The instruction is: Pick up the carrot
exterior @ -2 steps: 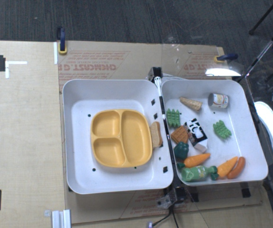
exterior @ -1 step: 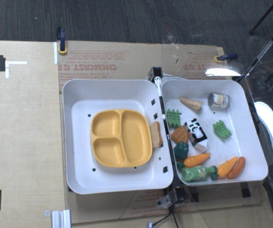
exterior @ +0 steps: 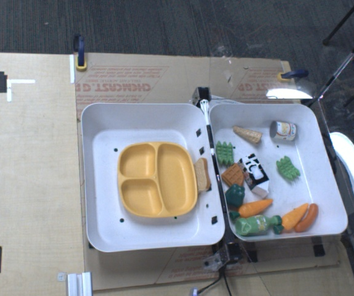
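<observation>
Lying slantwise in the right bin (exterior: 325, 165), the orange carrot (exterior: 255, 208) tapers rightward beside a green bottle (exterior: 254, 226).

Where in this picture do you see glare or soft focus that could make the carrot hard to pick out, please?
Camera view: bright glare blows out the bench just above the right bin's far rim; the bin's white floor is evenly lit, shadows faint. The carrot is slightly soft but clearly orange against it, beside the green bottle.
</observation>
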`<action>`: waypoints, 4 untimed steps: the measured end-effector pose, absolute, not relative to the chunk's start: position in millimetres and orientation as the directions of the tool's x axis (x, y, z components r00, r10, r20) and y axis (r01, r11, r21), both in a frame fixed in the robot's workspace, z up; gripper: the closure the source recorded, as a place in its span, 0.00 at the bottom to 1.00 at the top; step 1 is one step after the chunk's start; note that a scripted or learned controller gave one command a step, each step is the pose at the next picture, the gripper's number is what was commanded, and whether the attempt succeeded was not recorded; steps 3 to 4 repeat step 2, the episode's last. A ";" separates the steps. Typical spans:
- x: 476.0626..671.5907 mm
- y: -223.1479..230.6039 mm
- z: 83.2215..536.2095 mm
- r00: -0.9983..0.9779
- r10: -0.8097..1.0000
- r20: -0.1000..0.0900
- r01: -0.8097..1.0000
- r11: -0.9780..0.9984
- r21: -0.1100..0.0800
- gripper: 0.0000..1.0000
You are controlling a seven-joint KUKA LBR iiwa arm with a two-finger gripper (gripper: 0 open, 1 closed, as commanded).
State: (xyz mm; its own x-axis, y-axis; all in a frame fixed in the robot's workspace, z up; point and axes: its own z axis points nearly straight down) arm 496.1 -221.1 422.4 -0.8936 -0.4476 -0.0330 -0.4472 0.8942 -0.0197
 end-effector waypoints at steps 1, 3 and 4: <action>499.3 -220.9 432.3 -0.894 -0.447 -0.043 -0.446 0.895 -0.026 1.00; 499.3 -220.8 432.2 -0.894 -0.447 -0.042 -0.446 0.895 -0.026 0.00; 499.3 -220.8 432.2 -0.894 -0.447 -0.042 -0.446 0.895 -0.026 0.00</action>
